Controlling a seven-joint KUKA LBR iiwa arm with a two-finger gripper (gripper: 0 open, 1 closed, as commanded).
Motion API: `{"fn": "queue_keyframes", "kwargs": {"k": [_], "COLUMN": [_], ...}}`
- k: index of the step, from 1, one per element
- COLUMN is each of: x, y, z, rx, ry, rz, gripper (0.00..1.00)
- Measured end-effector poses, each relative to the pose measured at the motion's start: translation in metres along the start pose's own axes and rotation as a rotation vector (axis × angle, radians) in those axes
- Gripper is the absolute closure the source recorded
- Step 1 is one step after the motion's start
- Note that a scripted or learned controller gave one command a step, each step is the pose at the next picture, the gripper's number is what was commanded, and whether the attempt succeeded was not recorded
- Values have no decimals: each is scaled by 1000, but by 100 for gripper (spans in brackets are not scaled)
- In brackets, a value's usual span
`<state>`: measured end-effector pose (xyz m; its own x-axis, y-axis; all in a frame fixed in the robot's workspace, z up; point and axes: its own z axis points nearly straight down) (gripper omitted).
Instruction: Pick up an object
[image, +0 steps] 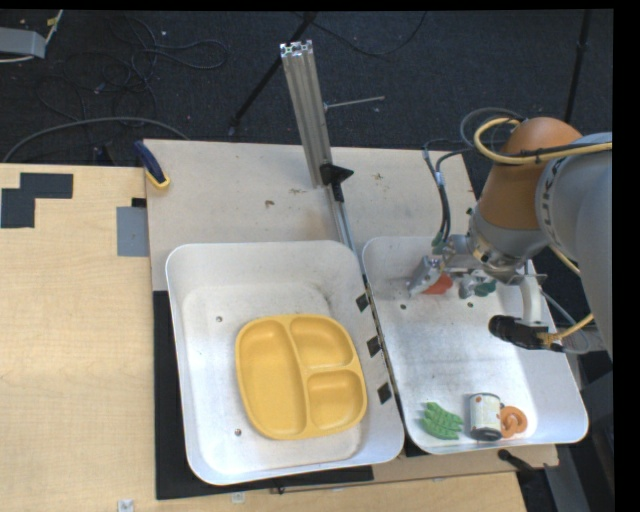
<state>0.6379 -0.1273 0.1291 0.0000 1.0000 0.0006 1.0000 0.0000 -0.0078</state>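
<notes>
- The hand (452, 278) sits low in the right bin (450, 350), at the bin's twelve o'clock, over a small orange-red object (438, 286).
- Whether it grips: cannot tell.
- Advice: centre on the object, close firmly, lift straight.

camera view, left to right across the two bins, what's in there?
yellow divided tray → green object → small can → orange ring-shaped object. The gripper hovers over the right bin's far end, by something orange-red.
</notes>
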Motion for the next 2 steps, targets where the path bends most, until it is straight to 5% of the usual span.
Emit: {"fn": "queue_keyframes", "kwargs": {"k": [1,2], "x": [1,0], "y": [2,3], "z": [40,28], "rx": [-9,-12], "ry": [0,1], "rz": [2,2], "gripper": [0,100]}}
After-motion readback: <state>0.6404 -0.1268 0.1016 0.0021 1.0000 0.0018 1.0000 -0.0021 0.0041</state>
